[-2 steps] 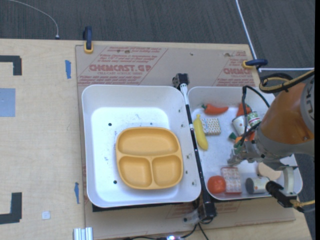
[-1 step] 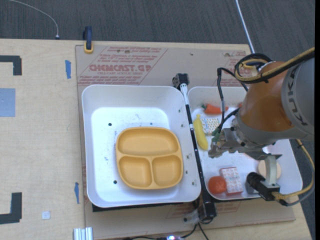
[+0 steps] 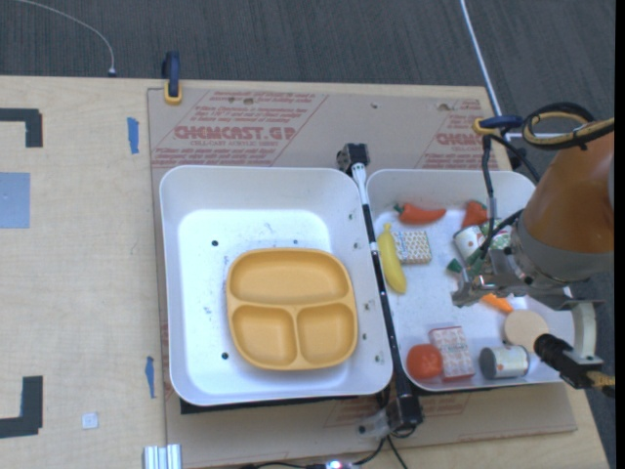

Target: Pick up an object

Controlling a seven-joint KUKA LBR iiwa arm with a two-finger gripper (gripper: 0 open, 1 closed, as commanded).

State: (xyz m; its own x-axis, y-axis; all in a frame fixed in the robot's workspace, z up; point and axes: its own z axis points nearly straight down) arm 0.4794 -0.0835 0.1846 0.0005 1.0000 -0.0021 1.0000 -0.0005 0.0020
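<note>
The arm's tool (image 3: 476, 289) hangs low over the right bin (image 3: 430, 186), just beside an orange carrot piece (image 3: 497, 303); whether it is spread or pinching, I cannot tell. A banana (image 3: 392, 259) lies nearby. The left bin (image 3: 186, 262) holds a 3-section yellow plate (image 3: 291, 307).

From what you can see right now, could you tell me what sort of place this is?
Probably a robotics lab bench: a grey and orange robot arm reaches over two shallow white plastic bins, with clamped brown cardboard underneath and toy food inside.
</note>
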